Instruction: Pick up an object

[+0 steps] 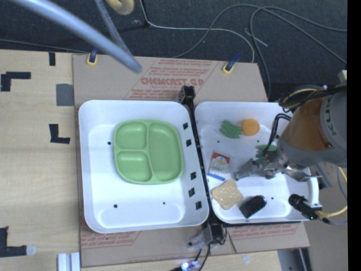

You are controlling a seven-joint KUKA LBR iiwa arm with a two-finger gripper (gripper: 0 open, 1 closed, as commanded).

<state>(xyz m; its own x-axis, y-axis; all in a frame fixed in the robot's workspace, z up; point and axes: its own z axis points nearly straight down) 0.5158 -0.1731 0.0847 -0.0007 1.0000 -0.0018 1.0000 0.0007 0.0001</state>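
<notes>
Camera view: the gripper (243, 173) hangs low in the right bin (271, 113), slightly parted and holding nothing — the approach step, I judge. The small packet (219, 165) lies just at its 9 o'clock; next it must close around that packet

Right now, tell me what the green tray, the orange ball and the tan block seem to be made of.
Green tray: likely molded plastic; uniform pale green, smooth, three pressed compartments.
Orange ball: possibly plastic or rubber; even color, soft sheen; too small to tell.
Tan block: perhaps sponge or foam; speckled, matte, rough-looking surface.
</notes>
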